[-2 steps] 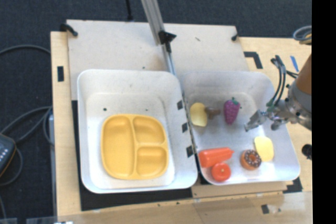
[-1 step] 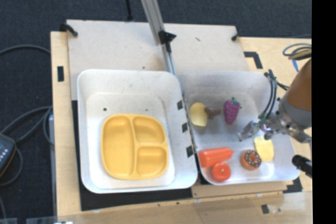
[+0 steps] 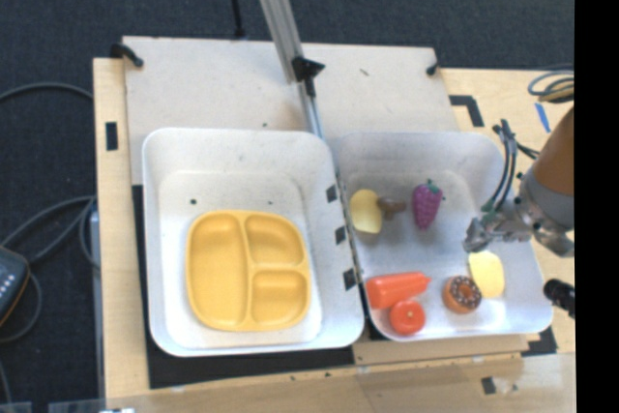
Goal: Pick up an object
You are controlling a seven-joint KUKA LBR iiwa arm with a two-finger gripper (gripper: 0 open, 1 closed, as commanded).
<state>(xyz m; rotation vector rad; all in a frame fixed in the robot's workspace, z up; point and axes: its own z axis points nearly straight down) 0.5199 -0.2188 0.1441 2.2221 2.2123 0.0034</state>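
You see the tool (image 3: 486, 232) low over the right bin (image 3: 455, 150), near that bin's right wall, with the grey arm and its orange band (image 3: 559, 160) coming in from the right edge. The nearest thing to it is the pale yellow block (image 3: 486, 274), which lies just below the tool in the view, that is toward the front rim of the bin, and so close that the two seem to touch or almost touch. I judge this block is the thing to pick. Its long axis runs roughly from back to front of the bin, a little tilted.

Whether the tool is wide or narrow, I cannot tell; the picture is too coarse at that spot, and nothing is seen gripped by it.

The other things are farther. The brown round piece (image 3: 463, 294) sits just beside the yellow block on its left. The purple fruit (image 3: 427, 204) lies well to the left of the tool, the yellow fruit (image 3: 366, 211) beyond it, and the orange carrot (image 3: 397, 285) and the red ball (image 3: 407, 316) near the front left corner. The left bin (image 3: 164, 160) carries a yellow divided plate (image 3: 248, 268) and is far from the tool.

So, in my judgement, the coming move depends on a short shift toward the front rim before going down, because the block is not directly under the tool but slightly in front of it
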